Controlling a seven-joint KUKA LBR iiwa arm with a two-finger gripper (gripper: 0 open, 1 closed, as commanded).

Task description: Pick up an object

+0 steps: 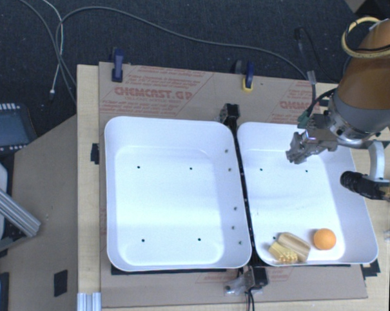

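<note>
An orange ball (324, 239) lies near the front right corner of the right bin (270, 200). Just left of it rests a tan and yellow block-like toy (290, 247), against the bin's front rim. My gripper (300, 152) hangs over the back part of the right bin, well behind both objects. Nothing shows between its fingers, and they look drawn close together.
The left bin (174, 196) sits beside the right one on a cardboard-covered board. Blue clamps (117, 64) hold the board's back edge. A black fitting (230, 114) stands between the bins at the back. Cables run across the dark floor behind.
</note>
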